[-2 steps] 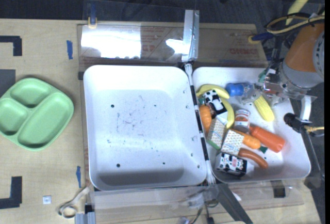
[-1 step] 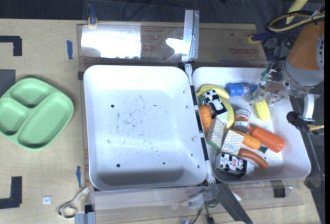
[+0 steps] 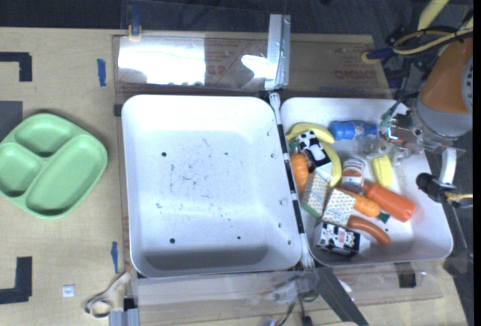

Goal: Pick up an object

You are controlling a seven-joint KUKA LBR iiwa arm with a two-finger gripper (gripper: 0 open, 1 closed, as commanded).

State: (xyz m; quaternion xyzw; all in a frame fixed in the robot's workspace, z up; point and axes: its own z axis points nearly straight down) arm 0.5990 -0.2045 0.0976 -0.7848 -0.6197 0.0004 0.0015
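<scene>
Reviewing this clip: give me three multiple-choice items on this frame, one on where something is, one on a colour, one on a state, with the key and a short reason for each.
1. Where does the pile of toy items lie?
A. in the left bin
B. in the right bin
C. on the green plate

2. What colour is the divided plate left of the bins?
A. green
B. red
C. blue

3. How does the bottle with the blue cap sit?
A. upright on its base
B. lying on its side
C. held up in the air

Key: 1 B, the toy items crowd the right bin, while the left bin holds none of them. 2 A, the divided plate on the bench is pale green. 3 B, the bottle lies lengthwise on the bin floor near the far wall, beside the gripper.
</scene>
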